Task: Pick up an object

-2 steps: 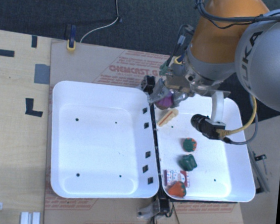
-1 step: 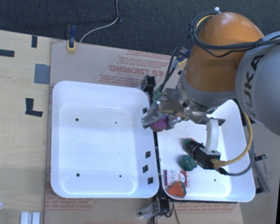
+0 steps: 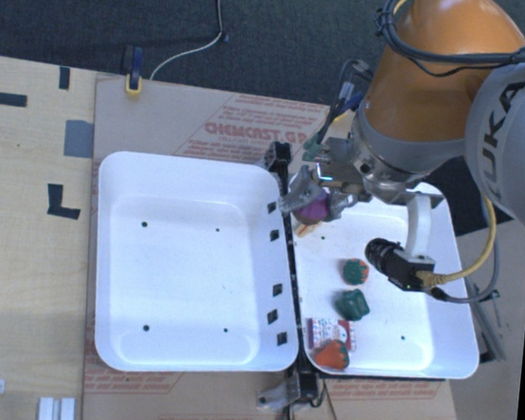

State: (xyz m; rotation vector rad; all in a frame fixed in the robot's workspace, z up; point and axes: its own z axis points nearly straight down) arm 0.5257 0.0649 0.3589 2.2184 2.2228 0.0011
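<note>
We see the gripper (image 3: 316, 199) clenched on a purple object (image 3: 311, 207), just right of the bins' divider (image 3: 284, 272). Two green pieces (image 3: 355, 289) lie further right.

Bench (image 3: 15, 253): pale wood, black tape marks at left edge | cardboard sheet (image 3: 243, 128) on bench | floor (image 3: 107, 2): dark carpet beyond far edge | white cable (image 3: 190, 52) across it

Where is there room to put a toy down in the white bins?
The left bin has the widest bare floor, from its left wall to the divider. In the right bin, the bare patch lies between the two green objects and the right rim. It is crowded by the divider: the gripper with a purple object up top, the red packet at the bottom.
</note>
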